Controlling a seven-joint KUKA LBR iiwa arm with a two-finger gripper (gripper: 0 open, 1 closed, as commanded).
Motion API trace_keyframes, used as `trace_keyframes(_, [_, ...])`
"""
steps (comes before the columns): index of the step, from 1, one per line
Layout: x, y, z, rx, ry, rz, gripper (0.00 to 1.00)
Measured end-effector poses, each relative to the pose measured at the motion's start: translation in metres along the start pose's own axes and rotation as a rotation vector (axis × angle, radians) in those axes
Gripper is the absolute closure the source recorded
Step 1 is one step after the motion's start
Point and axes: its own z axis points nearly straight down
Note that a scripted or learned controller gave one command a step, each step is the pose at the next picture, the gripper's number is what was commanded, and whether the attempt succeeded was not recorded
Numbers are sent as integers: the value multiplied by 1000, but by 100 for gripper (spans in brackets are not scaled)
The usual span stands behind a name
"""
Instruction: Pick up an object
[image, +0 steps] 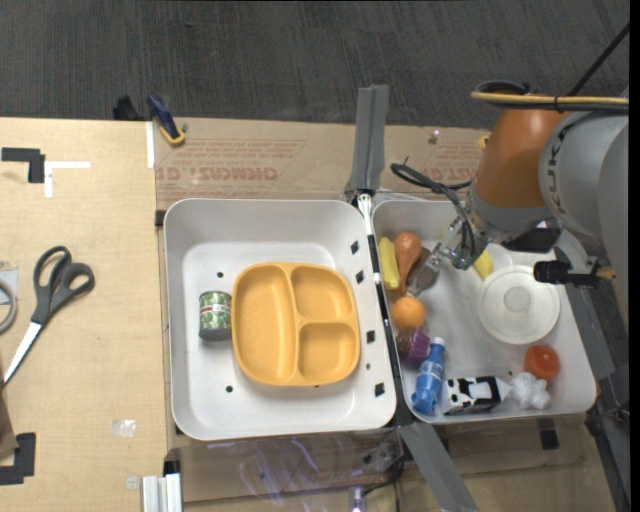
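Observation:
My gripper (428, 272) hangs low over the upper left of the right bin (578, 400), just right of an orange-brown carrot-shaped toy (405, 252) and above an orange ball (407, 313). Nothing shows held in it. A yellow banana-like piece (388, 262) lies along the bin's left wall. Also in this bin are a purple item (420, 348), a blue bottle (428, 385), a black-and-white toy (472, 395), a white round bowl (517, 303), a red ball (541, 361), a white lump (530, 390) and a small yellow piece (483, 265) by the wrist.
The left bin (185, 400) holds a yellow divided plate (296, 323) and a small green can (214, 314). Scissors (50, 290) lie on the wooden bench at the left. The arm's orange band (520, 150) and cables hang over the right bin's back edge.

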Motion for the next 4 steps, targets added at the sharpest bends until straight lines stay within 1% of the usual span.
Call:
trace_keyframes(1, [-66, -43, -29, -2, -5, 63, 0])
trace_keyframes(2, [-54, -30, -2, -2, -2, 145, 0])
trace_keyframes(3, [-56, -30, -13, -2, -8, 142, 100])
trace_keyframes(4, [-29, -3, -102, -1, -2, 261, 100])
